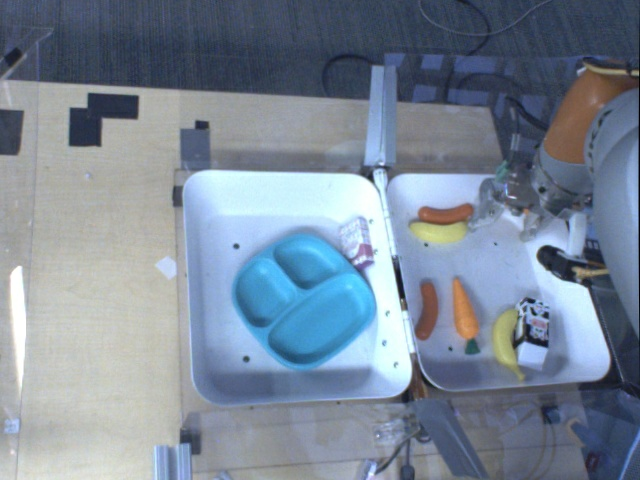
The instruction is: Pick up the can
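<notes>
Looking down on my two bins, side by side on the bench.
Left bin (205,298): I see a blue divided plate (305,298) lying mid-floor, with bare white floor along the left wall and the near wall.
Can (357,242): lies on its side in the left bin, against the right wall, touching the plate's upper right edge.
Right bin (580,368): an orange sausage (446,213) and a banana (440,232) sit together near the far wall; a second sausage (427,308) and a carrot (464,311) lie mid-floor; another banana (506,342) and a small milk carton (534,332) rest near the front right corner.
Open room: bare floor between the far pair and the middle pair.
Gripper (497,205): hangs over the right bin's far right part, just beside the far sausage; I cannot tell its state from here.
</notes>
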Robot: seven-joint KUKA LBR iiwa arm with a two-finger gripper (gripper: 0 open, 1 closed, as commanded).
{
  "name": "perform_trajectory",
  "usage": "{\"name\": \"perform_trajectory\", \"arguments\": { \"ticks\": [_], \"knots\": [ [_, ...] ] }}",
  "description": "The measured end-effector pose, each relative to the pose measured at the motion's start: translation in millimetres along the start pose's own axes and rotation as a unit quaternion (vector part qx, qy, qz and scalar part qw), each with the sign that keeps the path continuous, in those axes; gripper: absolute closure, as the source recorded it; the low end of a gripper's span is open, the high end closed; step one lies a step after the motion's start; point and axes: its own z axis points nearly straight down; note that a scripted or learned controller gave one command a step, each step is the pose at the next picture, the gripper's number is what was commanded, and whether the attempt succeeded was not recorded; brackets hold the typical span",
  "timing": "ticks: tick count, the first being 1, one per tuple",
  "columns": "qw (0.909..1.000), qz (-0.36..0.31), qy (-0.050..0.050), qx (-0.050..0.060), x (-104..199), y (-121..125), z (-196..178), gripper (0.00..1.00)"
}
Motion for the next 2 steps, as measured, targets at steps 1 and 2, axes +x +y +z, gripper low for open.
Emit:
{"name": "perform_trajectory", "arguments": {
  "ticks": [1,2],
  "knots": [
    [1.0,0.0,0.0,0.0,0.1,0.1,0.0,0.0],
    [1.0,0.0,0.0,-0.001,0.1,0.2,0.0,0.0]
  ]
}}
